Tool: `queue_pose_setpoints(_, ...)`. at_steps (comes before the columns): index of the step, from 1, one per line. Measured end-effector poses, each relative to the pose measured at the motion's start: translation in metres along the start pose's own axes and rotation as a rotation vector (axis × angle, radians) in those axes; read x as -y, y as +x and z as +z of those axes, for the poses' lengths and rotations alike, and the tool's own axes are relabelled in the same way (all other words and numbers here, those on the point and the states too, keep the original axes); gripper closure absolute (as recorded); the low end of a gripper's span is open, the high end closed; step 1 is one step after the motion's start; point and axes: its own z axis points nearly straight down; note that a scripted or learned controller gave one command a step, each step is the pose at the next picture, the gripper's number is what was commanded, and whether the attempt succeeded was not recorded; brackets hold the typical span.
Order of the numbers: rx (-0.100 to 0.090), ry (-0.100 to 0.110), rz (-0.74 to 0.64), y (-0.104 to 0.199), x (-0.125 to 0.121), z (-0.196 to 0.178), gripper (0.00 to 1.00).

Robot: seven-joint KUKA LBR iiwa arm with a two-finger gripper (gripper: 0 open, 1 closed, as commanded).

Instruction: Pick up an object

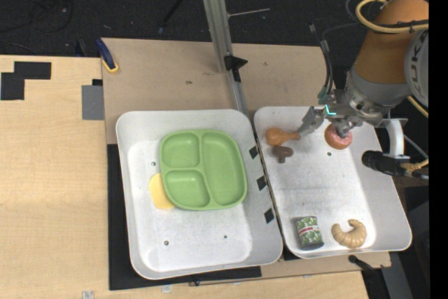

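From the overhead camera I saw my gripper (327, 124) at the upper right of the frame, over the top of the right bin (392, 210), its fingers spread open and holding nothing. A pink donut (339, 137) lay just beside one fingertip. A croissant (350, 233) and a green can (308, 232) sat lower right

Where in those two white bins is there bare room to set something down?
Left bin: bare floor in front of the green divided plate. Right bin: bare middle between the chicken drumstick and the can and croissant. Crowded near the gripper and donut.
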Motion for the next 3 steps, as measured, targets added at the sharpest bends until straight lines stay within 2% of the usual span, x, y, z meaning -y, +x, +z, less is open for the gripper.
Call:
queue_pose_setpoints(1,0.0,-0.003,0.0,0.0,-0.001,-0.001,0.0)
queue_pose_setpoints(2,-0.001,0.005,0.001,-0.005,0.006,0.059,0.0)
queue_pose_setpoints(3,-0.001,0.004,-0.002,-0.001,0.0,0.107,0.0)
